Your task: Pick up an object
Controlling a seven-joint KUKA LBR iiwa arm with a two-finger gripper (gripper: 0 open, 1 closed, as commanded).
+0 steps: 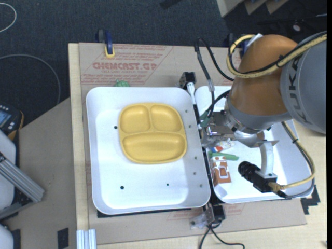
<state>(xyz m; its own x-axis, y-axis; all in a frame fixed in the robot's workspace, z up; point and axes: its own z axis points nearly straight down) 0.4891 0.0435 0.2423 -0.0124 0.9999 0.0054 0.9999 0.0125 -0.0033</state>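
A grey KUKA arm [270, 87] with an orange band reached in from the right over the bench, its wrist hanging low above the right bin [236, 190]. The gripper [211, 130] sat at that bin's left side, close to the rim it shares with the left bin [104, 165]. The wrist and cabling hid its tips, so it could not be told whether it was open or closed, or whether it had hold of anything. Just below the gripper, on the floor of the right bin, lay a small red, green and white item [222, 152], and beside that, a little nearer the camera, an orange-brown piece [222, 172]; the two were close together, and whether they touched could not be made out. In the left bin a yellow divided plate [153, 133] lay flat, its three compartments facing up, set toward the far half of the bin and apart from every wall. Both bins rested on a cardboard sheet [129, 61] printed with red lettering, pinned at its far edge by a blue and yellow clamp [108, 43]. A small green scrap [122, 83] lay on the cardboard just beyond the left bin's far rim.
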